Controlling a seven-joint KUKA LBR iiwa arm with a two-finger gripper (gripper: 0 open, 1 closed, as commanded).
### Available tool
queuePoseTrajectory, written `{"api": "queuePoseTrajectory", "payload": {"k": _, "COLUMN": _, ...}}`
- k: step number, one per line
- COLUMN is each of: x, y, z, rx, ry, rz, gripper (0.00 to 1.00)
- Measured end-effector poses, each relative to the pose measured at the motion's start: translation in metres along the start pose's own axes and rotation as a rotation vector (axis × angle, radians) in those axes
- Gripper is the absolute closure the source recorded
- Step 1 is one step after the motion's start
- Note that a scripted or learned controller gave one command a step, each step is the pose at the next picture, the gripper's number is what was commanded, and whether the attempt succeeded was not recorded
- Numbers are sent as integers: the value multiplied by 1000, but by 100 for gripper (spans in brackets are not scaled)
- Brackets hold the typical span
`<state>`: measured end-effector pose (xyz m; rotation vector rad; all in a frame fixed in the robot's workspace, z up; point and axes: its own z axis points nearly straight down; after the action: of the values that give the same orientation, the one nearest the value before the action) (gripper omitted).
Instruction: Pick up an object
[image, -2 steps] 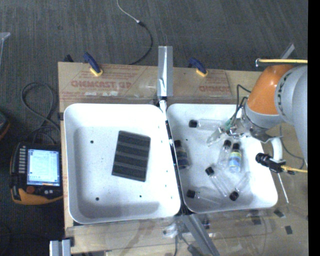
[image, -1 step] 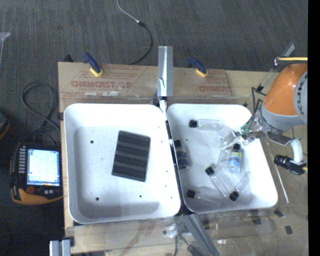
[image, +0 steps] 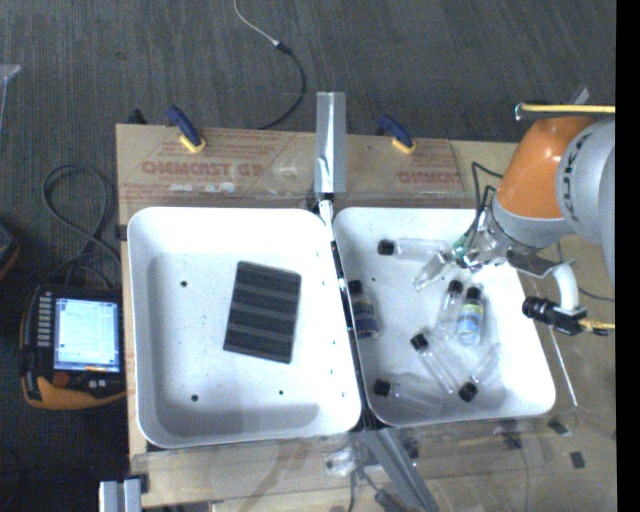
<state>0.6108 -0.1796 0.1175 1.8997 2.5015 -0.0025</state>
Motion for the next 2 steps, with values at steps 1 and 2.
{"api": "queuePoseTrajectory", "payload": {"k": 1, "x": -30, "y": -32, "z": 22, "rx": 0, "ry": 3, "rz": -26, "gripper": 0}}
{"api": "queuePoseTrajectory", "payload": {"k": 2, "x": -29, "y": -31, "z": 13, "rx": -2, "ry": 5, "rz": -26, "gripper": 100}}
